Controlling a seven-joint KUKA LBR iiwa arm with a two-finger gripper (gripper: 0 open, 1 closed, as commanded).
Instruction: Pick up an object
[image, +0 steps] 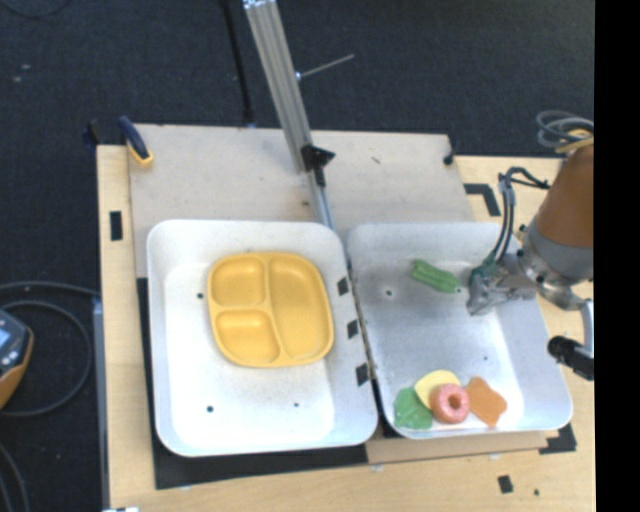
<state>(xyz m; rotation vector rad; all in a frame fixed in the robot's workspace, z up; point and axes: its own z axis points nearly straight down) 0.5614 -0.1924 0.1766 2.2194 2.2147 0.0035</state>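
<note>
Arm reaches in from right, gripper (484, 297) low over right bin (520, 395), just beside green piece (434, 275); likely lining up on it as nearest target. Grip state: cannot tell, too small and blurred. Nothing seen held. Other toys clustered at bin's near edge: green one (411, 409), pink ring (450, 403), orange piece (487, 401). Left bin (175, 400) carries yellow divided tray (270, 308). Bins on pale wooden bench (390, 160); dark floor around, cables at left.

The arm (566, 215) has a chunky orange band up top, then a grey wrist section under it. Thin grey-green cables loop down its left side to a small, dull metal gripper (484, 294).
</note>
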